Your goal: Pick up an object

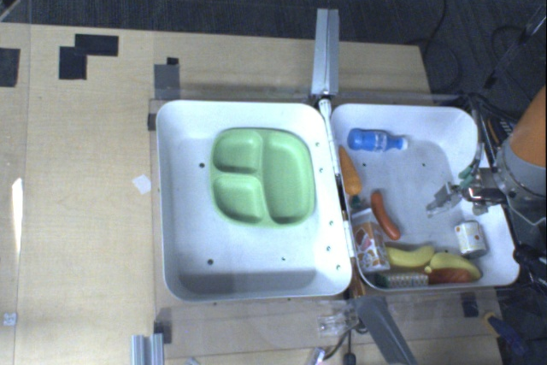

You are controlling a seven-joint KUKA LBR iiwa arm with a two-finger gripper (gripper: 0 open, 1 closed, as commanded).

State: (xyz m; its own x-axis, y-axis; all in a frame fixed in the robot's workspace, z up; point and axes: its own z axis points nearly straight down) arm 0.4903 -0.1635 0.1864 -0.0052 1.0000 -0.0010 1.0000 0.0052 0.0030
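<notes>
- On the bench stand two white bins side by side; the left bin (179, 184) holds one green tray (261, 175) with three compartments, lying flat near its middle.
- Against the left wall of the right bin (444, 120) lies one carrot (349, 171), and near it one red sausage (385, 214) and one small printed packet (369, 245).
- At the top of this bin lies one blue bottle (374, 140) on its side.
- Along the bottom wall I count two bananas (427, 257), touching each other, and one dark red piece under them that I cannot name.
- One small metal can (468, 237) stands near the right wall, just below the gripper (446, 197).
- The gripper hangs over the bare floor of the right bin, between the sausage and the can; its fingers look parted and nothing is between them.
- Risk, as I judge it: if it goes down here, it closes on nothing. The can could tip or roll, and the crowded bananas could be pushed against the wall.
</notes>
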